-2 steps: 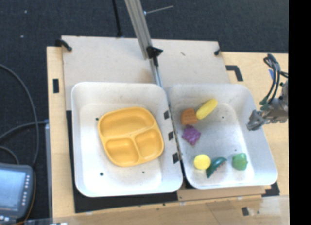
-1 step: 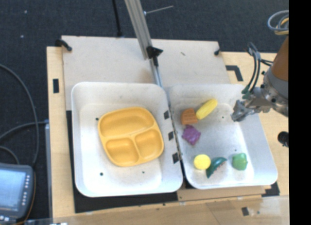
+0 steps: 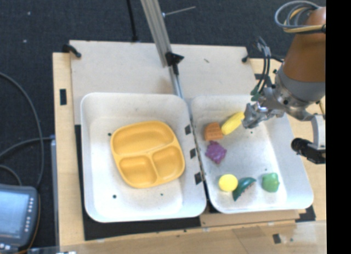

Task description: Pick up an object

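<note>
A: Banana lies in the right bin, touching the orange piece; gripper sits at its right end.

B: Closure we cannot tell. We judge approach; next needs a centred grasp.

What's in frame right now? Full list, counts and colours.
Bins: 2, white, side by side on the bench.
Divided tray: 1, yellow-orange, three compartments, in the left bin.
Oblong piece: 1, yellow, upper part of the right bin, right by the gripper tip.
Block: 1, orange-brown, touching the oblong piece's lower left end.
Lump: 1, purple, below the block.
Ball: 1, yellow, near the right bin's front.
Wedge: 1, teal, just right of the ball.
Round piece: 1, green, right of the wedge.
Metal rail: 1, silver, slanting in from the top.
Screen: 1, grey, bottom left corner.
Arm: 1, grey with orange band, from the right.
Gripper: 1, over the right bin.
</note>
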`<state>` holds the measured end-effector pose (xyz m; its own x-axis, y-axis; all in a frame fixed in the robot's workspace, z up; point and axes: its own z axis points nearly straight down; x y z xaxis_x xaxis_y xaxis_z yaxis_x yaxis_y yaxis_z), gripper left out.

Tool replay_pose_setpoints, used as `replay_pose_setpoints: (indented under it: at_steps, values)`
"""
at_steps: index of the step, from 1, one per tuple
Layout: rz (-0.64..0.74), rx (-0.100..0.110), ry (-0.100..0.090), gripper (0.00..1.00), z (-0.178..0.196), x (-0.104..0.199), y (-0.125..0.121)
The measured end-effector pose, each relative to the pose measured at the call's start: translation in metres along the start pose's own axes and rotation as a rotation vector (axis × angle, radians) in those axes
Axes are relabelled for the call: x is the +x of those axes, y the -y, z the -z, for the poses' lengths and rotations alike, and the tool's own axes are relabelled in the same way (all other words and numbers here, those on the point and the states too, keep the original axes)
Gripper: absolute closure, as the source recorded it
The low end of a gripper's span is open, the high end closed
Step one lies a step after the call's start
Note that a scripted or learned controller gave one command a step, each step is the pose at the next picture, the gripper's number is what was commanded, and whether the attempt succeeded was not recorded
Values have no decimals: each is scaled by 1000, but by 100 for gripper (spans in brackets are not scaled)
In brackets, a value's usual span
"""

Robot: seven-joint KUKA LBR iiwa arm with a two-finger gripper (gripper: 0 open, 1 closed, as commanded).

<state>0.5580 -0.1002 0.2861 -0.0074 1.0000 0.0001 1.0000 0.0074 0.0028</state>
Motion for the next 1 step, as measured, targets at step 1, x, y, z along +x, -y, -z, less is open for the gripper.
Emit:
replay_pose_setpoints:
  at_steps: [1]
  values:
    - [-1, 1, 0, 100, -17, 52, -23]
